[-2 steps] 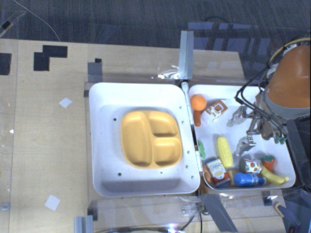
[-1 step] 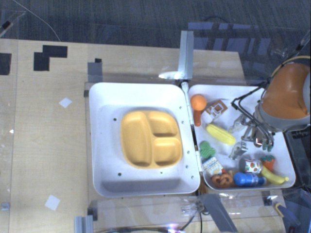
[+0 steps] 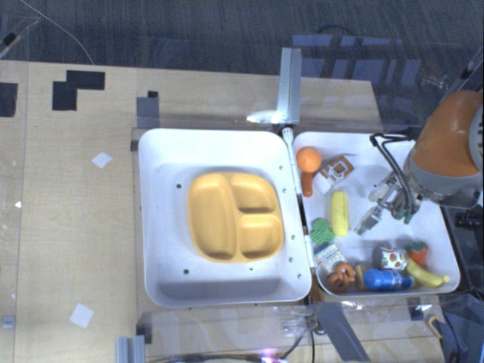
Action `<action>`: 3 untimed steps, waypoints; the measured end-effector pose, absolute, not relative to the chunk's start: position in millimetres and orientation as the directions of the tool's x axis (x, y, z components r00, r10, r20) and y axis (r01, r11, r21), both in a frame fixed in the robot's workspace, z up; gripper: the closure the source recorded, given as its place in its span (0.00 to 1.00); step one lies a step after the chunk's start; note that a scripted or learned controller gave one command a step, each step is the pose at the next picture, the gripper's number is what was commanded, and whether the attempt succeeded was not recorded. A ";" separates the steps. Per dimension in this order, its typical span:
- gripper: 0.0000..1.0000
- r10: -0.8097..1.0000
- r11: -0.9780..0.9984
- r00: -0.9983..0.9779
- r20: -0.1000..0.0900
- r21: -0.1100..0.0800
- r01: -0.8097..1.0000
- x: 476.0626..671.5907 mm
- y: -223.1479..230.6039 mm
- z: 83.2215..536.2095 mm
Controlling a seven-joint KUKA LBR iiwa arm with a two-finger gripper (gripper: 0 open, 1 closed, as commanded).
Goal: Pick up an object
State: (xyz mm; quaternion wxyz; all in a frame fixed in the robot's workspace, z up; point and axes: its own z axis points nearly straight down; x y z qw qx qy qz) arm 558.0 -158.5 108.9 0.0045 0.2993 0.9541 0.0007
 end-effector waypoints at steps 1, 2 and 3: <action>0.00 0.800 0.599 -0.599 -0.005 0.007 0.800 613.8 -114.3 110.6; 0.00 0.899 0.438 -0.438 0.001 -0.020 0.899 664.8 -105.6 91.4; 1.00 0.894 0.448 -0.448 -0.002 -0.017 0.894 666.4 -103.7 102.3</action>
